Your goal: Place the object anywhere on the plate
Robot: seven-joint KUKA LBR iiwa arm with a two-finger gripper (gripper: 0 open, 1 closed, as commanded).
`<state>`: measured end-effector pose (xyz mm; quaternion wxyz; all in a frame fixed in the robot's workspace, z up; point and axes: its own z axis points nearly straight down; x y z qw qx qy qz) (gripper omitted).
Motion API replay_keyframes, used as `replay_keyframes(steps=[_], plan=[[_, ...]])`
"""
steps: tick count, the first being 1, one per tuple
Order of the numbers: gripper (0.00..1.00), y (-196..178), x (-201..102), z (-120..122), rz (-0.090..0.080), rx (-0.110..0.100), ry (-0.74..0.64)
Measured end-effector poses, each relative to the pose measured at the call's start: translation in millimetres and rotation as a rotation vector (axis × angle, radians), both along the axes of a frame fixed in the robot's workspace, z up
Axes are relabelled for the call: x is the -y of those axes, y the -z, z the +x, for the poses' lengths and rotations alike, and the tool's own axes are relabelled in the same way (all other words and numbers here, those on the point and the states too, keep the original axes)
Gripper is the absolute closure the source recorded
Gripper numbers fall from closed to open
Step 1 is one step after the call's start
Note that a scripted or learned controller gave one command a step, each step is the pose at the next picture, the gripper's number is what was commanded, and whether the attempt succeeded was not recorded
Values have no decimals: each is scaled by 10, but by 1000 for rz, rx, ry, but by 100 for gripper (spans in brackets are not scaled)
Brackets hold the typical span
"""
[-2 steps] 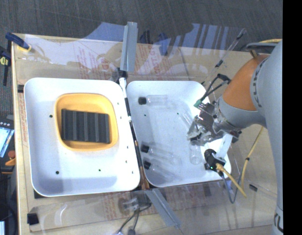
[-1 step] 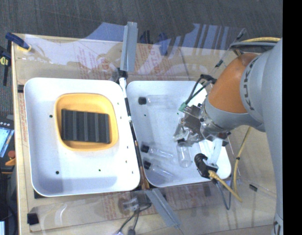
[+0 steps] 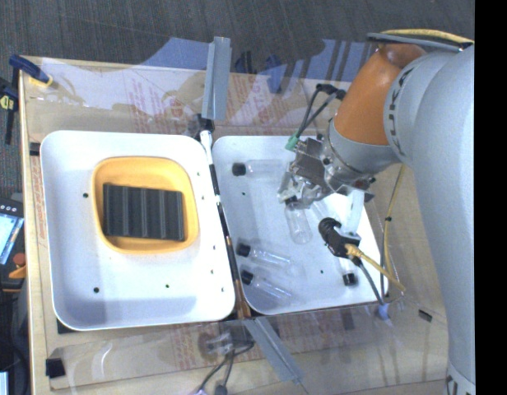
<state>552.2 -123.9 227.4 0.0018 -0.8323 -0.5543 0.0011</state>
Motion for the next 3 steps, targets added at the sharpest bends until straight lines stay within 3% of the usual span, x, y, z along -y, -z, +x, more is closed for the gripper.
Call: replay_keyframes(steps=[2,3], plan=[[100,173,-938,602,-1,4,-597],[100,360,-1041,534,2,0,-703]])
